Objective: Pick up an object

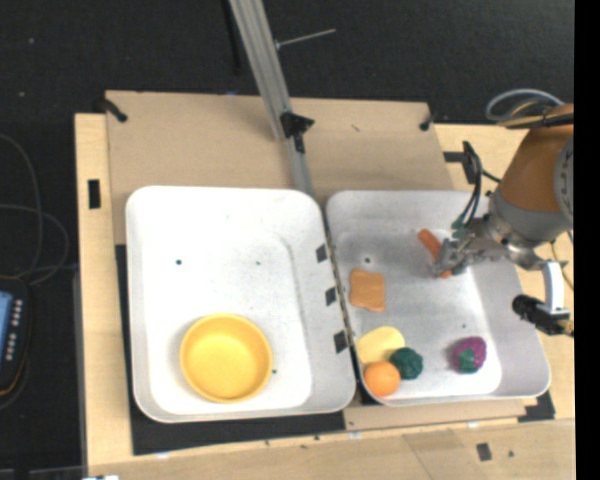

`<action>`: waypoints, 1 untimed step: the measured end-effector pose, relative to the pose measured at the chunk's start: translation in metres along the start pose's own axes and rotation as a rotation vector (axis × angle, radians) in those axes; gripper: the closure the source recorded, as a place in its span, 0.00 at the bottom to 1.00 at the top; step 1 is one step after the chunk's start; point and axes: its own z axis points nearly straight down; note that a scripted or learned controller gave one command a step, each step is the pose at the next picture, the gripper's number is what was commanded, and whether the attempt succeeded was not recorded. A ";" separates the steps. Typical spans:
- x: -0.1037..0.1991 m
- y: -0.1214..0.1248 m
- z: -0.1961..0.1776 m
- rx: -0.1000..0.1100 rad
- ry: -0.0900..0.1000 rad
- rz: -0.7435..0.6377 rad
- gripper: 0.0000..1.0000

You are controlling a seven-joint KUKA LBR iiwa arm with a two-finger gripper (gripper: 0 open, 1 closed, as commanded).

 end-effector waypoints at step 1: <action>0.007 0.005 -0.060 -0.005 0.000 -0.007 1.00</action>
